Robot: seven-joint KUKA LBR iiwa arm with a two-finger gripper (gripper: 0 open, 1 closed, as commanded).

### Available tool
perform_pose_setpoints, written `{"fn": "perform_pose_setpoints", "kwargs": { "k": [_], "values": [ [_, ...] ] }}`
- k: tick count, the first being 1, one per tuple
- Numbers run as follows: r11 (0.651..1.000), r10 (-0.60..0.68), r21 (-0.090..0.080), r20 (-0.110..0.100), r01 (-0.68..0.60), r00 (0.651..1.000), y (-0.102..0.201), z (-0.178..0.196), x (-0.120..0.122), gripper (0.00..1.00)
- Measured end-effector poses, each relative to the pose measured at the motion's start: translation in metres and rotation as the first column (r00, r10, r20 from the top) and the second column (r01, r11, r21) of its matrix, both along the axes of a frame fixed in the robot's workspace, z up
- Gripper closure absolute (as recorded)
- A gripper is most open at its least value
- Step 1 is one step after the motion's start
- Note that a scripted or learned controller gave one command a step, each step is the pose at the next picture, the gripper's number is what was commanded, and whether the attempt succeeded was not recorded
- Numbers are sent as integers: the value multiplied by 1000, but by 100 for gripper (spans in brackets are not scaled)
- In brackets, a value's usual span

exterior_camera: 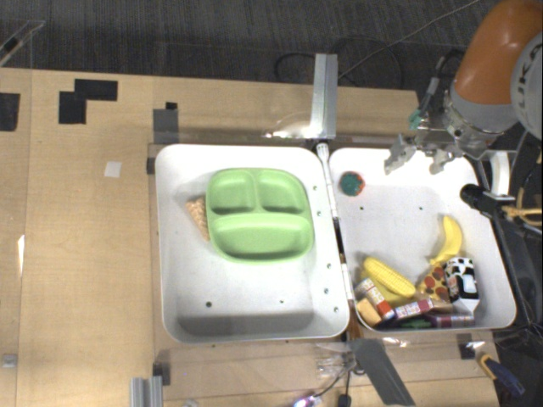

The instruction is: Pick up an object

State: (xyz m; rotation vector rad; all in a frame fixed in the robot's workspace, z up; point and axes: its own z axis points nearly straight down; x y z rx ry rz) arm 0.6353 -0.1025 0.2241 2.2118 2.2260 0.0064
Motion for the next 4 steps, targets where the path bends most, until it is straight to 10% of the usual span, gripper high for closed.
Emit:
{"fn": "perform_pose_setpoints", "kwargs": {
  "k": [1, 2, 3, 4],
  "values": [
    [1000, 7, -1, 2, -7, 1000, -40, -132, -40, 0],
    [997, 75, -4, 6, -75, 997, -100, -135, -6, 0],
    [998, 58, -3, 7, -58, 998, -103, -133, -79, 0],
    [998, 58, -2, 15, -58, 998, -101, -121, -76, 100]
  ]
}}
